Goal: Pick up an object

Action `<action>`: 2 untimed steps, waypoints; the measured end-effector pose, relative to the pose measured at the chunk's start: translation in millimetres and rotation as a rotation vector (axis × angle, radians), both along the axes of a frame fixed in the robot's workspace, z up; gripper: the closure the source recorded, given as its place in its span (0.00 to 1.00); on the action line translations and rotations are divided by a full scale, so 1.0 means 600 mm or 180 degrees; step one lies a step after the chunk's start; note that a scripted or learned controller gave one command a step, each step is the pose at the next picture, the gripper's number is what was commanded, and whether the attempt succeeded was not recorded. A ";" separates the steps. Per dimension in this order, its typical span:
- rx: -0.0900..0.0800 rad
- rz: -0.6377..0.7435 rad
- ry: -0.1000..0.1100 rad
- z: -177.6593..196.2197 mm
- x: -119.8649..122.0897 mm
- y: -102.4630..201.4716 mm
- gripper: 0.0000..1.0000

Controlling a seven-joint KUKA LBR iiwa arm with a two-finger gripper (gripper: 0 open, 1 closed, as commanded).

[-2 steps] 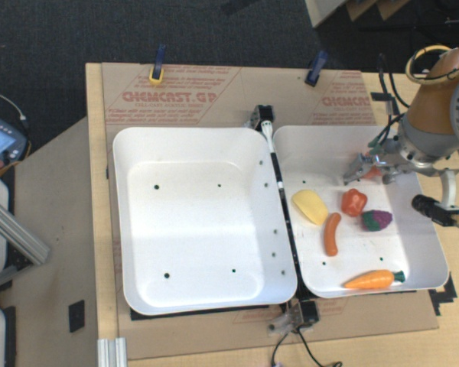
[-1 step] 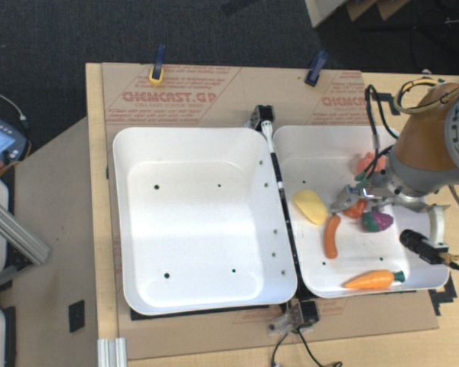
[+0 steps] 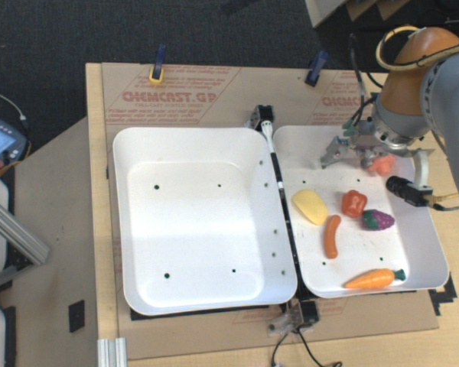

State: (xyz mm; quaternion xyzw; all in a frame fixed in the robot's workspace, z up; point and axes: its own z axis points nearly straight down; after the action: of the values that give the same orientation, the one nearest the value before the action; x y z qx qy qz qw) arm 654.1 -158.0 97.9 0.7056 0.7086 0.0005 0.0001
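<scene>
Two shallow white bins side by side on a cardboard-covered worktop (image 3: 214, 90). Left bin (image 3: 130, 228) shows bare white floor with a few dark dots. Right bin (image 3: 428, 251) holds the toy food. Arm (image 3: 417, 75), grey with an orange band, comes in from 2 o'clock and drops into the far part of the right bin. Gripper (image 3: 344, 150) sits low near the bin's 12 o'clock wall, metal fingers pointing toward 9 o'clock; can't tell if the fingers are apart or closed, and nothing visible between them. Small pink-orange object (image 3: 382, 164) lies just beside the gripper body at its 4 o'clock, partly hidden by the wrist, contact unclear. Yellow piece (image 3: 310, 206) lies at bin centre-left, near the divider. Red pepper (image 3: 353, 202) is at 3 o'clock of the yellow piece, close but apart. Purple grape-like piece (image 3: 378, 219) is just at 4 o'clock of the pepper. Orange sausage (image 3: 331, 237) lies lengthwise at 6 o'clock of the yellow piece. Carrot (image 3: 373, 279) with green top lies along the near wall at the bin's 6 o'clock. Black part (image 3: 407, 190) with a cable hangs off the wrist over the bin's 3 o'clock side. Blue clamps (image 3: 159, 67) on the cardboard's far edge.
</scene>
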 end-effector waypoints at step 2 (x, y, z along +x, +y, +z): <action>0.0006 -0.0008 0.0028 -0.030 0.018 -0.077 0.00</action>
State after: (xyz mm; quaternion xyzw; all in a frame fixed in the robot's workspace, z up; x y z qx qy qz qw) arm 665.1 -204.2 80.1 0.7065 0.7077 -0.0019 -0.0036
